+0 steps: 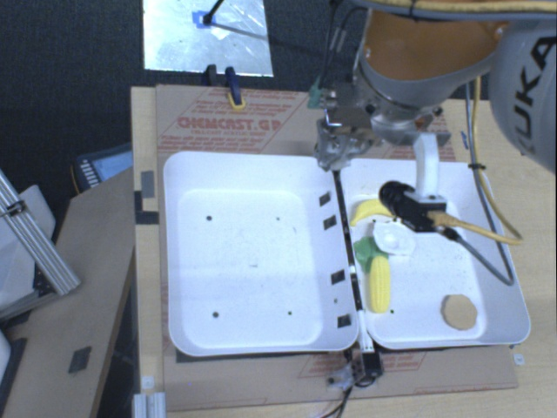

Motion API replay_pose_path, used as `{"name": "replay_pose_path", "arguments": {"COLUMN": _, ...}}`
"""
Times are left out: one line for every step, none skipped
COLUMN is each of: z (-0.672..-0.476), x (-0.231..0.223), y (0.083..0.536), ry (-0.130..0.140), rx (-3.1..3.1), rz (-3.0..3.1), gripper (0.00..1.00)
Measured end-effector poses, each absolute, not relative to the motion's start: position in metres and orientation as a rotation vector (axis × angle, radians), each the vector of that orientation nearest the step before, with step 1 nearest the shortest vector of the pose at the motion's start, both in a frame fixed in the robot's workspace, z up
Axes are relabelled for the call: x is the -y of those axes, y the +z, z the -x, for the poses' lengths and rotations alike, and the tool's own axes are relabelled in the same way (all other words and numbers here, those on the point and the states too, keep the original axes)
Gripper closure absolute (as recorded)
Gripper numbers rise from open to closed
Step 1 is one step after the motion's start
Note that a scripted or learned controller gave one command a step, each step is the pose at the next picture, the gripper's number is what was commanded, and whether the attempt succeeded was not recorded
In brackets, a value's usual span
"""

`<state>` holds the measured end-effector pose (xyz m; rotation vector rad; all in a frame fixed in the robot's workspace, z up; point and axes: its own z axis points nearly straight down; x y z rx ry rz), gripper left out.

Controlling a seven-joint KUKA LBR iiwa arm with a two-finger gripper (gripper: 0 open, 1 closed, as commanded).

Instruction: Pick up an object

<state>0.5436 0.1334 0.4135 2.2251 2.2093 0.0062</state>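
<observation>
Gripper (334, 157): hangs over the far rims at the point where the two bins meet; I cannot tell whether it is open or closed.
Arm (435, 24): grey and orange, enters from the view's right and covers the far right corner of the bench.
Cardboard sheet (226, 122): lies under both bins, with printed margins showing at the far and near edges.
Left bin (244, 259): I see its white floor from wall to wall, marked with a few dark dots; this is the widest open ground.
Right bin (435, 268): all the loose things lie here, crowded towards the seam side; bare floor shows along its right wall.
Seam (345, 242): the two inner rims touch, with dark clips spaced along them; the gripper sits at its far end.
Corn cob (379, 284): lies lengthwise just beside the seam, well nearer the camera than the gripper.
Yellow piece (370, 209): the closest thing to the gripper, just camera-side of it and slightly right.
Brown disc (459, 312): lies by the near right corner, farthest from the gripper.
White piece (392, 240): sits between the yellow piece and the corn cob.
Green piece (364, 251): touches the far end of the corn cob, against the seam.
</observation>
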Motion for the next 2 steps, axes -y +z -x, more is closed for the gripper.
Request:
{"name": "replay_pose_path", "arguments": {"z": -0.493, "x": -0.105, "y": 0.383, "ry": -0.004, "rx": -2.221, "rz": -2.224, "gripper": 1.00}}
{"name": "replay_pose_path", "arguments": {"z": -0.487, "x": -0.014, "y": 0.417, "ry": 0.006, "rx": -2.208, "rz": -2.226, "gripper": 1.00}}
